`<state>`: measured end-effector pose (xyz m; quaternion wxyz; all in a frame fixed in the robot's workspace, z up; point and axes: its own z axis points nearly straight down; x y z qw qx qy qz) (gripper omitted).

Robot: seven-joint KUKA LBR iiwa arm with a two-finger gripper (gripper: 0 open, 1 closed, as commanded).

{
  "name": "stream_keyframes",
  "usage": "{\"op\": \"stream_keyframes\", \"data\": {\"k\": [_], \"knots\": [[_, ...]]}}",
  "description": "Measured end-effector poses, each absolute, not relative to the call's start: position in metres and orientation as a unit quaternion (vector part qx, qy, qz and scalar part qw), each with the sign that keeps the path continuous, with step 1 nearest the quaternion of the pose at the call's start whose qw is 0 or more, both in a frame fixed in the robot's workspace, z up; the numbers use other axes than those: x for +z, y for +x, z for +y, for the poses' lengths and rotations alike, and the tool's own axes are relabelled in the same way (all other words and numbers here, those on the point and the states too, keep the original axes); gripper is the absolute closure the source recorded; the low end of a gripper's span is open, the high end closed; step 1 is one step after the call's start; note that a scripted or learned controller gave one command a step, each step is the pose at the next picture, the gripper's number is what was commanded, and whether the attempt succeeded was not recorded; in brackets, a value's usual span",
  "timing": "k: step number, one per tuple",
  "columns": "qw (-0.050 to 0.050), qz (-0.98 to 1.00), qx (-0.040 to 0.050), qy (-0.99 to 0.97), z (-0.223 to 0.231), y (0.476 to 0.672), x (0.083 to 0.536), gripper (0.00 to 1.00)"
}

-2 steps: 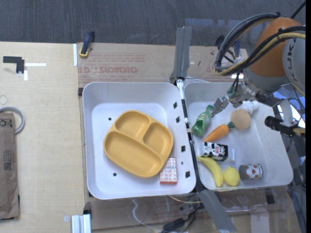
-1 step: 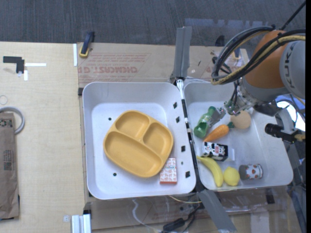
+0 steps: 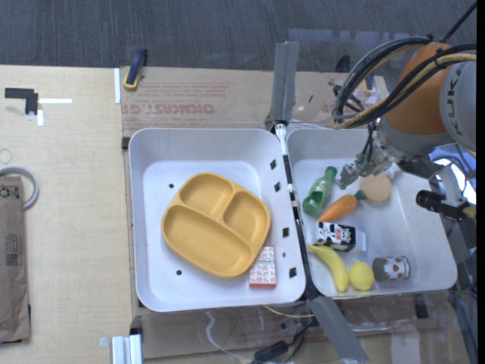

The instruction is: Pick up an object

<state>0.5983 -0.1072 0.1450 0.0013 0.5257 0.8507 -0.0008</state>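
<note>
Two white bins sit on the tabletop. The gripper point(image 3: 362, 167) hangs over the right bin point(image 3: 424, 279), seemingly just above the toy carrot point(image 3: 339, 207), which lies slantwise; jaw state unclear.

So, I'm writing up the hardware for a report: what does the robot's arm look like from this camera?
The grey KUKA arm has rounded metal-grey links with a bulging orange band above the wrist and part of dark lettering on its casing. Black and yellow cables loop in a bundle from the orange section down toward the wrist. The small gripper at the end is grey metal.
</note>
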Motion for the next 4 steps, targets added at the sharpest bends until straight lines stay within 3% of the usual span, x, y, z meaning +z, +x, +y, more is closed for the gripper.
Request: {"op": "stream_keyframes", "data": {"k": [1, 2, 3, 4], "knots": [[0.001, 0.851, -0.0009, 0.526, -0.107, 0.598, 0.145, 0.0], [0.0, 0.862, -0.0006, 0.507, -0.109, 0.557, 0.091, 0.0], [0.001, 0.861, -0.0006, 0.509, -0.11, 0.558, 0.1, 1.0], [0.001, 0.86, -0.0007, 0.511, -0.111, 0.558, 0.109, 1.0]]}}
